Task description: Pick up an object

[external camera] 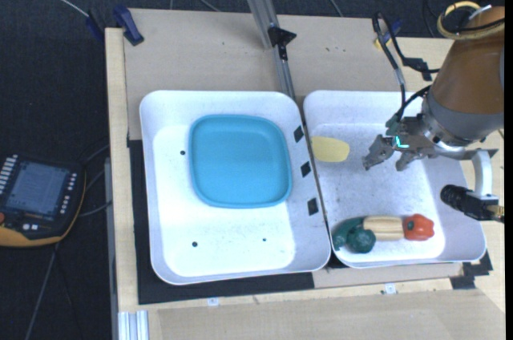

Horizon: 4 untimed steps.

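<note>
A pale wooden bench (208, 50) carries two shallow white bins side by side, the left bin (160, 194) and the right bin (353, 110), their inner edges touching. A black mat (144, 282) shows under the left bin's near edge. Blue clamps (127, 24) grip the bench's far left corner

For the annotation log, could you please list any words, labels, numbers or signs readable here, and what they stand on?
No text can be read in this view.
Handheld control pendant lying left of the bench: its screen shows content, too small and blurred to read.
Blue plate, both white bins and the claw: no markings visible.
</note>
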{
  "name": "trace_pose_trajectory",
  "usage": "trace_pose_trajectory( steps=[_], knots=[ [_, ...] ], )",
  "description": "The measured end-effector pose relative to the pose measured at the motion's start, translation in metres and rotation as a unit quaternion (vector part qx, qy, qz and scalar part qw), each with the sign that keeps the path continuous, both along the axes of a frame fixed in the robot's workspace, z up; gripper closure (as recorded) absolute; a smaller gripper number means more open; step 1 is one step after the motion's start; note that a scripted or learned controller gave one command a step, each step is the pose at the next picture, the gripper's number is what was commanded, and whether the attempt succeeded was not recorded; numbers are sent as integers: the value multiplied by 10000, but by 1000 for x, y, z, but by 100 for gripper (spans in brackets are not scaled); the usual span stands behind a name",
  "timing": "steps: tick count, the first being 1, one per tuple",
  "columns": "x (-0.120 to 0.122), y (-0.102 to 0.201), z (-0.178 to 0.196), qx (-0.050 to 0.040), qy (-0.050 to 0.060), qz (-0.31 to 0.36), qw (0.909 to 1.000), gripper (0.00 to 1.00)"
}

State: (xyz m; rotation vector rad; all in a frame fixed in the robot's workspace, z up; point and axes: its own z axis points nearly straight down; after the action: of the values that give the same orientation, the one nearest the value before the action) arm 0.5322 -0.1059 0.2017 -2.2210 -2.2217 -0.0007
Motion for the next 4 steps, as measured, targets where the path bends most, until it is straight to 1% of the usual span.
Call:
trace_pose_trajectory(
  steps=[1,2,3,4],
  knots=[
    [0,0,0,0,1,0,10000,0],
    [-1,-10,-51,1,24,-6,10000,0],
    [-2,-10,-104,2,23,-1,10000,0],
    [-1,-10,-91,0,-4,0,10000,100]
  ],
)
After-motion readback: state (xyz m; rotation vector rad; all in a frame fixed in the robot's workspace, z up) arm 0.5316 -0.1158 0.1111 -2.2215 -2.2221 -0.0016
